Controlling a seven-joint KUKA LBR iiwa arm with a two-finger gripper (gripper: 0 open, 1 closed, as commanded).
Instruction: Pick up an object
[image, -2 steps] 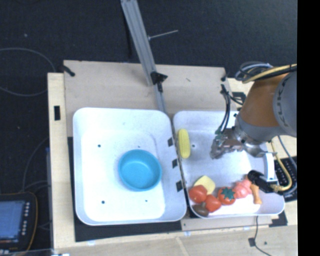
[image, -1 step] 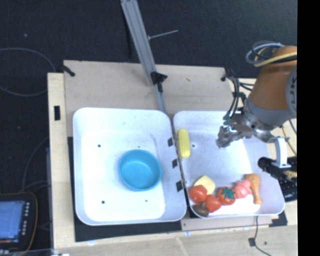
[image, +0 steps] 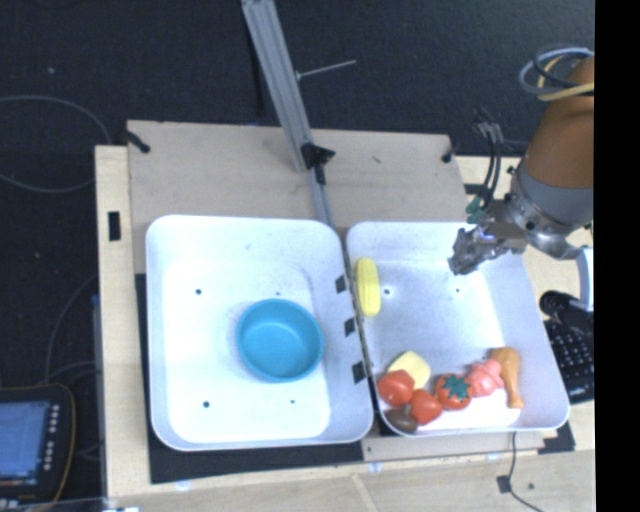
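While reaching in from the right over the far end of the right-hand shallow white plastic bin (image: 520, 300), the dark two-finger gripper (image: 466, 256) on the grey arm with the orange band (image: 560, 140) hangs above bare bin floor. Impossible to tell how wide it stands; nothing seen in its grasp.

Well apart from it, heaped at the near end of the same bin: a pale yellow wedge-shaped toy (image: 410, 366), a round red toy tomato (image: 396, 387), a second red piece (image: 427, 406), a red strawberry-like toy with a green top (image: 453, 390), a pink toy figure (image: 485, 378) and an orange-tan drumstick-shaped toy (image: 508, 374), crowded together and touching. Just under the red pieces, a dark brown object (image: 402, 423) against the near wall.

Against the left wall of that bin, a yellow oblong toy like a corn cob (image: 367, 286), alone.

In the left-hand white bin (image: 180, 250), near its middle, a round blue plastic bowl (image: 279, 340), upright.
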